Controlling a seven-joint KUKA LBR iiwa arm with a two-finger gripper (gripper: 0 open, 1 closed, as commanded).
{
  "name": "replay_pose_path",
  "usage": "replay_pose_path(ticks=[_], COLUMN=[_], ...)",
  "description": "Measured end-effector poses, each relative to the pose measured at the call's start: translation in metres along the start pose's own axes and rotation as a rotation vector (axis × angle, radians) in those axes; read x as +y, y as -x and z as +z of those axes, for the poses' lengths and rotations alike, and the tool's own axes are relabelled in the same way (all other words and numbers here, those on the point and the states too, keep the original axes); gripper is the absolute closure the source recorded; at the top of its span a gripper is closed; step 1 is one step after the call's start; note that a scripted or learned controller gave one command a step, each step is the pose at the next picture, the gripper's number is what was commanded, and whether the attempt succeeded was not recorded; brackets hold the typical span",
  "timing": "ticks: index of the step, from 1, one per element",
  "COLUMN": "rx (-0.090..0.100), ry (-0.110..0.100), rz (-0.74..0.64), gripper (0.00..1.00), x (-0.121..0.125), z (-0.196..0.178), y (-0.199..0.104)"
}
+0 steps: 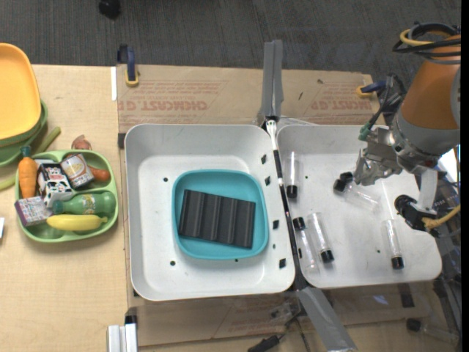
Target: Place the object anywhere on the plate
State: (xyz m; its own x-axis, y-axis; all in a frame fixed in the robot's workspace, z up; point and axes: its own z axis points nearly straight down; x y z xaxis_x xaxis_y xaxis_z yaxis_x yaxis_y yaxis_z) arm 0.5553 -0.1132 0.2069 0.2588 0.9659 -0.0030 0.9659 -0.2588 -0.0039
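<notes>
Plastic, clear and black-capped, the light, slippery tube (354, 187) under the pincer (372, 169), whose spread I cannot tell, wants a mid-barrel hold.

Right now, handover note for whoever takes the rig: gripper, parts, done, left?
Gripper: low over the right bin, by a clear tube; grip state unclear.
Plate: teal, in the left bin, with a dark ribbed block on it.
Other tubes lie loose in the right bin.
Done: no tube on the plate.
Left: pick one, carry it left, set it on the plate.
</notes>
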Motion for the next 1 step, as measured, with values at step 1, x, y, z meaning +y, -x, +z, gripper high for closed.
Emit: replay_pose_path(ticks=[1], rx=[0.000], ry=[0.000], rz=[0.000], gripper=[0.00], x=[0.0000], z=[0.0000], y=[0.0001])
